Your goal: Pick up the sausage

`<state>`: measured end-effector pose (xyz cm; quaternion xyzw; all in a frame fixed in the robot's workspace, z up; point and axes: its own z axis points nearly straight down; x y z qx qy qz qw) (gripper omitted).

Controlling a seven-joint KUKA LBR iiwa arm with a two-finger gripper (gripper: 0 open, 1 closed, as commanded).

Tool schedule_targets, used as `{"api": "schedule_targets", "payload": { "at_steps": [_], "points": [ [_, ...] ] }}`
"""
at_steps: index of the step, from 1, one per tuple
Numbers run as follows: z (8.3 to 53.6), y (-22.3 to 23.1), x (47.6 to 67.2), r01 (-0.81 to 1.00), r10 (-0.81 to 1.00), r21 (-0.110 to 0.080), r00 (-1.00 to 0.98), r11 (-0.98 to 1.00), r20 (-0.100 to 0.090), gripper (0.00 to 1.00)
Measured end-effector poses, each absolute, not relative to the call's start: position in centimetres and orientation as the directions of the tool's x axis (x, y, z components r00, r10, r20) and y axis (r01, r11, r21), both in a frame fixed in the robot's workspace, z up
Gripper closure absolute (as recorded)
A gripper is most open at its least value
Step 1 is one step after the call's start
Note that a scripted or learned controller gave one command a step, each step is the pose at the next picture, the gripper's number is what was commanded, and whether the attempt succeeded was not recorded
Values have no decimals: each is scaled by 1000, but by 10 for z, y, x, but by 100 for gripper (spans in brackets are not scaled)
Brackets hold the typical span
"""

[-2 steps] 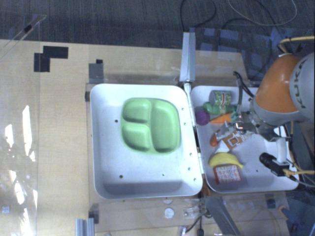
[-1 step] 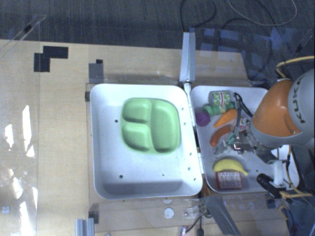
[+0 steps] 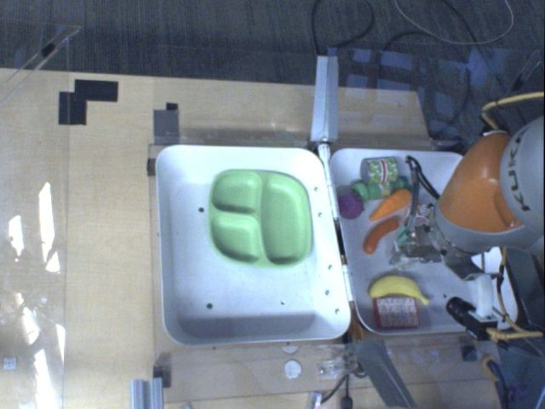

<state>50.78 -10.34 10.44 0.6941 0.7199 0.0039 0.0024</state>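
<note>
Two white bins [image 3: 170,254] on wooden bench [image 3: 77,254], dark carpet [image 3: 170,24] behind

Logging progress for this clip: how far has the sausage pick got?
Done: the gripper is low in the right bin, right beside the sausage. In hand: nothing visibly; the sausage lies on the bin floor by the carrot. Left: grasping and lifting it.
</note>
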Motion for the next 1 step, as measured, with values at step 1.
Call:
{"api": "schedule_targets", "payload": {
  "at_steps": [1],
  "points": [
    [91, -88, 493, 995, 996, 20, -94, 94, -7, 100]
  ]
}}
